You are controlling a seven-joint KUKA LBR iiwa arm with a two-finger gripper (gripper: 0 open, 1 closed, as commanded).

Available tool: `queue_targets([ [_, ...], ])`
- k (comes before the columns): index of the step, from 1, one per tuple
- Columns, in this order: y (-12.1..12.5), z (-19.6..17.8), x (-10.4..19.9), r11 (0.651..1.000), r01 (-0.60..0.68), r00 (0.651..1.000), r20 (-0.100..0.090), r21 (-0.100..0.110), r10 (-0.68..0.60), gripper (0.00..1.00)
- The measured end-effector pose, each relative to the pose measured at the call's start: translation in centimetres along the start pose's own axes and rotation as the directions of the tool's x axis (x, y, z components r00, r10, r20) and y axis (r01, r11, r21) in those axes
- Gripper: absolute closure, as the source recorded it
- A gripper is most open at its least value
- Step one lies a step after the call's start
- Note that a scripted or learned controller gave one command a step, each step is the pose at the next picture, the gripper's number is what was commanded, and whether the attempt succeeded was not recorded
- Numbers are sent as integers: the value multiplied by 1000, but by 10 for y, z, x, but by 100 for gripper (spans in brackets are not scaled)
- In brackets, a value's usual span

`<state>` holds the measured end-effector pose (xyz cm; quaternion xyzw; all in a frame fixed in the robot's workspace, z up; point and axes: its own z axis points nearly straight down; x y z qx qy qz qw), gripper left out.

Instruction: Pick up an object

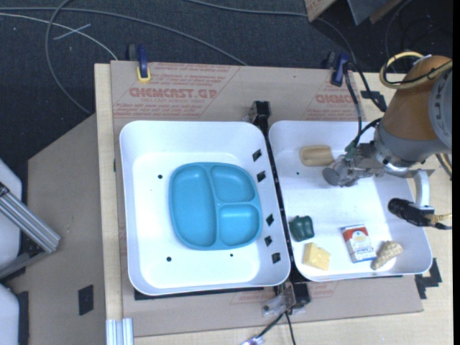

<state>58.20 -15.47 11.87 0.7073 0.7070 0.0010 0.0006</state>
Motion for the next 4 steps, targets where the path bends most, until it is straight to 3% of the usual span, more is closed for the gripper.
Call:
queue_targets([
  [3,3,-138,2,1000,2,1000,2,-3,-2,100],
  [4,-9,-140,49,1000,6,1000,-2,4,-6,100],
])
